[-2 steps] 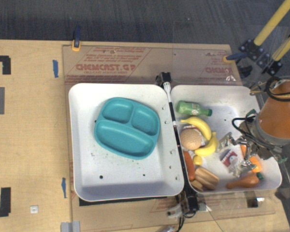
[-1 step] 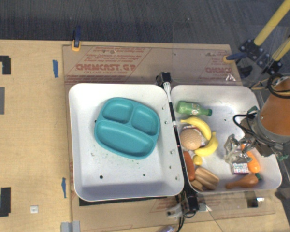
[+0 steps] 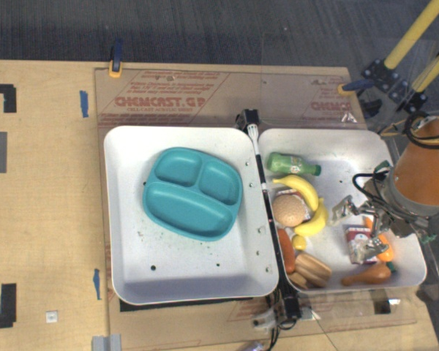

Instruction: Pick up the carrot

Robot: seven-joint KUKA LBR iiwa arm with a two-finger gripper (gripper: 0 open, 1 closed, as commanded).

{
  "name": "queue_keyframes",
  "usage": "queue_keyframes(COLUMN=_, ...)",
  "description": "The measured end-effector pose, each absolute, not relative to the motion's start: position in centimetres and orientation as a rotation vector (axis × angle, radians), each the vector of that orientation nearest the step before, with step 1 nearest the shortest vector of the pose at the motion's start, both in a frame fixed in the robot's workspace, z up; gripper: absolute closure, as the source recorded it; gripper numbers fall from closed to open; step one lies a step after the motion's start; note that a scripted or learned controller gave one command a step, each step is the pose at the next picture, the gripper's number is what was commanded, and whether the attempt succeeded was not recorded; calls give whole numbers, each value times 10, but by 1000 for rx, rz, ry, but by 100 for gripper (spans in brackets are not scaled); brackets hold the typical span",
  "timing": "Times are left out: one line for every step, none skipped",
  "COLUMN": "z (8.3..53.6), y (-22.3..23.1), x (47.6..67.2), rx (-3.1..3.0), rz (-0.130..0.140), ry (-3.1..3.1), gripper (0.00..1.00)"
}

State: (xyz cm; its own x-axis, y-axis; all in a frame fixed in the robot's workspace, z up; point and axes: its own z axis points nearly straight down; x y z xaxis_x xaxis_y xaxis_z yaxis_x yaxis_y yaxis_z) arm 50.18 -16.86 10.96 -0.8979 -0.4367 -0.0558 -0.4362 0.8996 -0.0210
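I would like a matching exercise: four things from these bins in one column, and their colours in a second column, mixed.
Things:
1. divided plate
2. bottle
3. banana
4. carrot

Colours:
A. yellow
B. orange
C. teal
D. green

Pairs: 1-C, 2-D, 3-A, 4-B

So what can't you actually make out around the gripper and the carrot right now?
- Gripper, camera view: its metal parts blur together, so open or shut is unclear.
- Carrot: partly covered by the gripper; contact can't be judged.
- Arm: cut off by the right edge.
- Orange item by the bin wall: half hidden under the bun.
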Motion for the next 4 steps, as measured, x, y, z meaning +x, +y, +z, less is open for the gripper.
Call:
queue_keyframes(z=97, y=-205, x=502, rx=-473, rz=0, ry=3075, gripper=0)
queue_keyframes(z=90, y=-165, x=495, rx=-763, rz=-9, ry=3031, gripper=0)
queue_keyframes(z=101, y=-163, x=501, rx=-745, rz=-9, ry=3015, gripper=100)
queue_keyframes(z=110, y=-162, x=504, rx=-732, rz=-9, ry=3008, gripper=100)
